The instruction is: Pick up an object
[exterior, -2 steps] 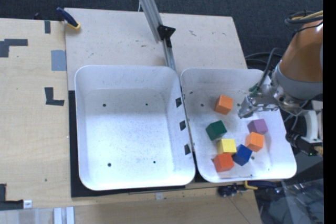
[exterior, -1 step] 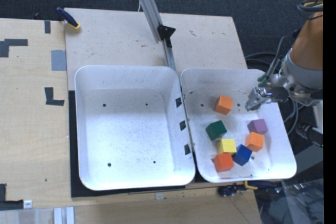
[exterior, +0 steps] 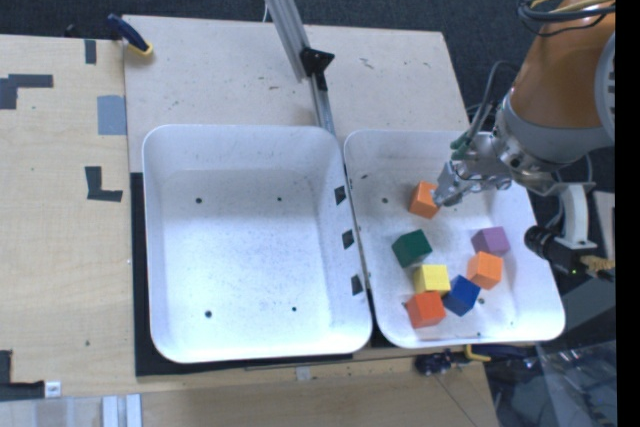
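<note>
1. We see the fingers (exterior: 447, 196) low in the right bin (exterior: 530, 315), just beside an orange cube (exterior: 424, 200); we cannot tell whether they are parted or closed on it.
2. This cube lies apart from the other blocks (exterior: 450, 280), which likely makes it the easiest pick.
3. The left bin (exterior: 160, 245) shares the bench (exterior: 210, 80).

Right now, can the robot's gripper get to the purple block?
Probably yes. The gripper hangs by an orange block in the right bin. The purple block lies nearby with nothing on top, though another orange block crowds it.
</note>
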Robot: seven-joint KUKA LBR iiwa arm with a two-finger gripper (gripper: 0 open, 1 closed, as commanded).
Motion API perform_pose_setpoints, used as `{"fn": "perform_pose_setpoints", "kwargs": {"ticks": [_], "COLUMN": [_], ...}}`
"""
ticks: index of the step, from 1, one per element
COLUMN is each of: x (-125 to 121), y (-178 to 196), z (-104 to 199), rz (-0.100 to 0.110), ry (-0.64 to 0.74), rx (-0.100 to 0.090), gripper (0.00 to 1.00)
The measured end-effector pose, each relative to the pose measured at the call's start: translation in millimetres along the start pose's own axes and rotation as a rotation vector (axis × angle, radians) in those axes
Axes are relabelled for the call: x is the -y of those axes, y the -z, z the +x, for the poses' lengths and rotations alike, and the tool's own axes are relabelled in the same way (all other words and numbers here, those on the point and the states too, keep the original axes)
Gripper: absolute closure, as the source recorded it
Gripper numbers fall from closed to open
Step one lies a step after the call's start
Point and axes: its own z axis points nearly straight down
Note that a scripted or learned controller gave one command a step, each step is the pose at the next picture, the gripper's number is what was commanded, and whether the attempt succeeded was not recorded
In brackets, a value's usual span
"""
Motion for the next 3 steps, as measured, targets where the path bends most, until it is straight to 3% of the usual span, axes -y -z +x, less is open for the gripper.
{"fn": "perform_pose_setpoints", "kwargs": {"ticks": [2,3], "x": [-21.3,-32.2], "y": [-9.1,-30.8], "z": [90.9,150.3], "rz": [0.002,0.004], "ry": [0.000,0.001], "rx": [0.001,0.001], "gripper": [1.00,1.00]}}
